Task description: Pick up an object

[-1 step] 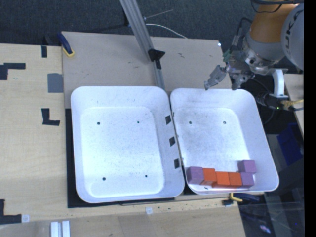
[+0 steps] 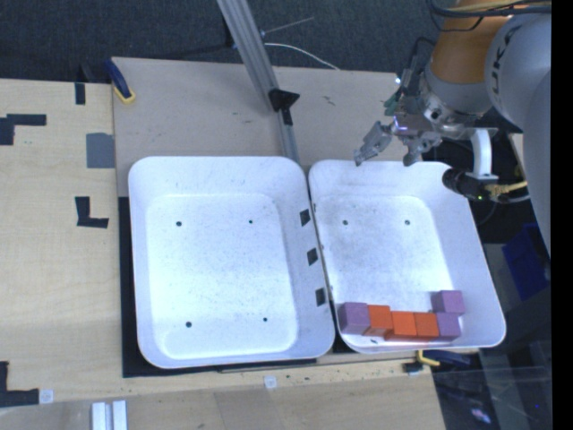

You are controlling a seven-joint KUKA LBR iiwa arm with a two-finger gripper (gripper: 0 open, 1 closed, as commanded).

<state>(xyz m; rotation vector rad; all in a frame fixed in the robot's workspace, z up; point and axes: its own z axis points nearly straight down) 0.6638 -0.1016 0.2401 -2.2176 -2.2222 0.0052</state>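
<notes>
Hand (image 2: 387,153) open above right bin (image 2: 466,240)

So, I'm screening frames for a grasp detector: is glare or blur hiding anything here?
Camera view: lighting even, white bins bright but not blown out; blocks sharp with soft shadows; gripper slightly soft at the fingertips.

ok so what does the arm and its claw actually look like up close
The grey KUKA arm has smooth rounded metal casings with a glossy orange band above the wrist. Thin dark cables loop over the orange part. Below it sits a cluttered silver-and-black wrist block, then the two-finger claw, slim grey metal fingers splayed like prongs. A white curved bracket and black fitting hang beside it.
</notes>
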